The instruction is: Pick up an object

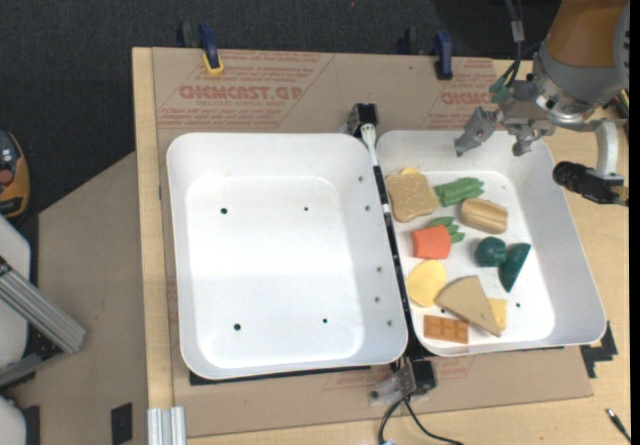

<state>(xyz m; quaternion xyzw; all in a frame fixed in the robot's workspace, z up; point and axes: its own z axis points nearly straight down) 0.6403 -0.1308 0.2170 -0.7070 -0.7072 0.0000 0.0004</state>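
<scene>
My gripper (497,138) hangs open above the far edge of the right bin (570,233), its two fingers spread with nothing between them. Toy food lies in that bin below it: a slice of bread (411,195), a green pepper (459,190), a bread roll (484,215), a red carrot-like piece (434,240), a dark green piece (490,251), a teal wedge (514,264), a yellow piece (427,282), a tan wedge (470,303) and a waffle-like block (445,330). The pepper and the bread are the nearest to the gripper.
The left bin (275,253) sits beside the right one on a cardboard-covered bench (300,88). Two clamps (210,51) hold the board's far edge. A black fitting (362,118) stands between the bins at the back.
</scene>
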